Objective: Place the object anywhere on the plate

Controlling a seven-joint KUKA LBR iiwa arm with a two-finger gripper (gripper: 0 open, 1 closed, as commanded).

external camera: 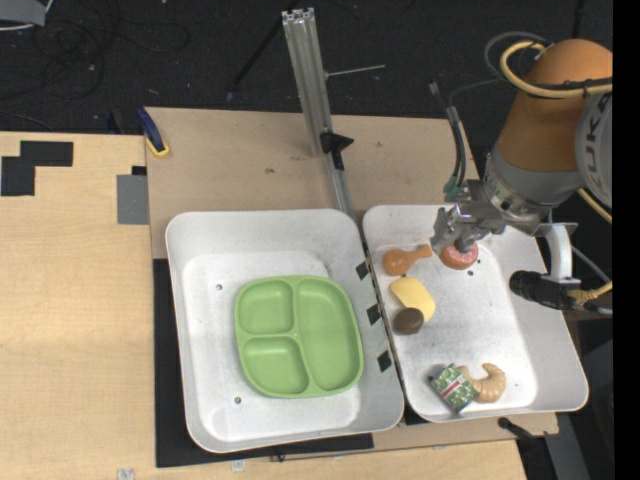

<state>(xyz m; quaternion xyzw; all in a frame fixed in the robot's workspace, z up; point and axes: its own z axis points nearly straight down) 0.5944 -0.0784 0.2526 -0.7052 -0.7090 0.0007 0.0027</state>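
A green plate (298,335) with three compartments lies in the left bin (200,268). In the right bin (530,358) my gripper (457,240) hangs low at the far end, right over a pink round object (461,257) that shows just below it. Whether the pink object is between the fingers is hidden by the gripper body. To its left lies an orange-brown drumstick-shaped toy (405,260). Nearer the front sit a yellow block (413,297) and a dark brown ball (407,320) touching it.
A green packet (451,387) and a tan croissant-shaped toy (488,382) lie at the front of the right bin. A metal post (312,88) rises behind the bins. The ridge between the two bins carries black clips (372,313).
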